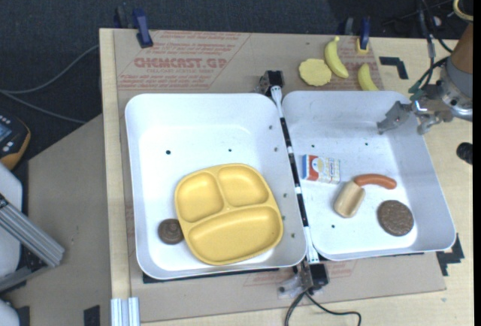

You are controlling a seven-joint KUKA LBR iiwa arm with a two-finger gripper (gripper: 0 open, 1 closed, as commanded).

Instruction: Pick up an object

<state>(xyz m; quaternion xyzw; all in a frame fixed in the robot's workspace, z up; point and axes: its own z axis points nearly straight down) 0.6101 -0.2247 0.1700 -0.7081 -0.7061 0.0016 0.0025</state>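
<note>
So the end effector [403, 116] hangs over the upper right part of the right bin [346, 110], around 2 o'clock from the bin's middle. It's got nothing in it as far as I can see, and I honestly can't tell how wide it's set.

All the pickable stuff sits low in that bin, toward 6 o'clock: a small carton [321, 168], a bread roll [349, 199], a sausage [374, 182] just beside it, and a brown patty [395, 217]. They're spaced out enough that any one could be grabbed alone, I'd guess.

The left bin [150, 137] holds a yellow tray [228, 212] and a small cookie [170, 231]. Two bananas [337, 58] and a chip [315, 72] lie on the table [188, 61].
</note>
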